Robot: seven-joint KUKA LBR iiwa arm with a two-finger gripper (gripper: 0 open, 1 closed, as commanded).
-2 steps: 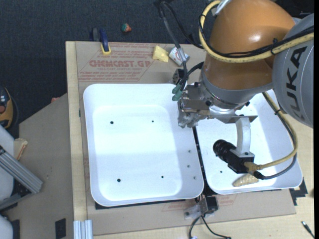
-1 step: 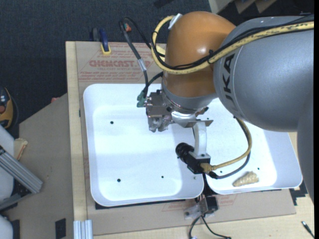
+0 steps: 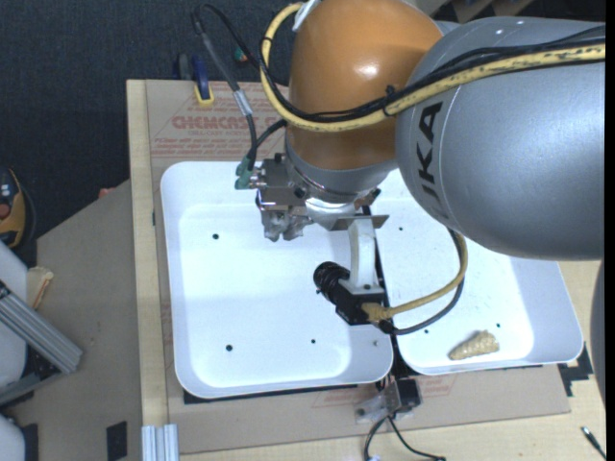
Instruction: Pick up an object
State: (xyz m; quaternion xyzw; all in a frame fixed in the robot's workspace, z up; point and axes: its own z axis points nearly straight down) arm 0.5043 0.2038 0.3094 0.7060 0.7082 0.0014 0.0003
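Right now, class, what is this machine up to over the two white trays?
A grey KUKA arm with an orange band reaches in from the right and hangs over the left bin, near its upper edge. Its claw points down at the bin floor, with nothing visible between its fingers. A small tan, cone-shaped object lies in the right bin, near its lower edge, well away from the claw. So nothing has been picked up yet.
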